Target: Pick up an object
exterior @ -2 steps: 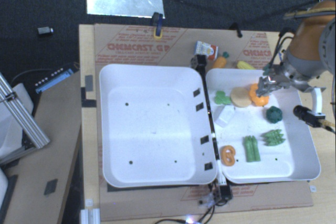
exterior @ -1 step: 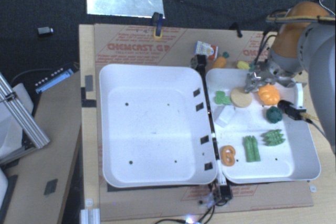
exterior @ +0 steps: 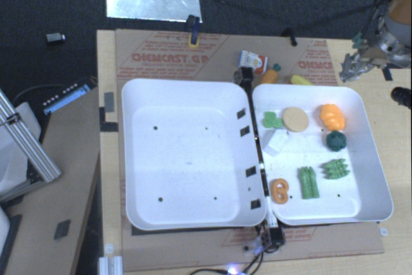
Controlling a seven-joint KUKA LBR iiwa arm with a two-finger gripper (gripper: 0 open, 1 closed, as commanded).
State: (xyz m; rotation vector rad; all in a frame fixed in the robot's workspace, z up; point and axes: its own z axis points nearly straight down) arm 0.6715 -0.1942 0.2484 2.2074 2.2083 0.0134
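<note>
Writing: we read red print on the brown board (exterior: 167,56) under the bins; it looks like "CHEMCAST GP", repeated in part at the right, and smaller lines below it are too blurred for us to read.
Right bin (exterior: 372,138): we see a shallow white tray holding all the small toy foods.
Orange piece (exterior: 332,116): we find a lumpy, pumpkin-like shape near the bin's far right corner.
Tan disc (exterior: 296,119): we see a flat round cookie-like piece, just beside a light green leafy piece (exterior: 273,120) on its left.
Dark green ball (exterior: 335,140): we see a knobbly, broccoli-like lump, just below the orange piece.
Green pods (exterior: 335,169): we see a small bunch near the right wall; a green ridged stalk (exterior: 309,182) stands apart to its left.
Orange ring (exterior: 280,190): we see a pretzel-like loop near the bin's left wall.
White block (exterior: 273,142): we can barely tell it from the bin floor.
Left bin (exterior: 138,138): we see a white tray, touching the right bin along a black clipped seam.
Gripper (exterior: 355,66): we see it over the counter beyond the right bin's far corner, apart from every toy; we cannot tell how it is set.
Counter (exterior: 64,183): we see pale wood around the board.
</note>
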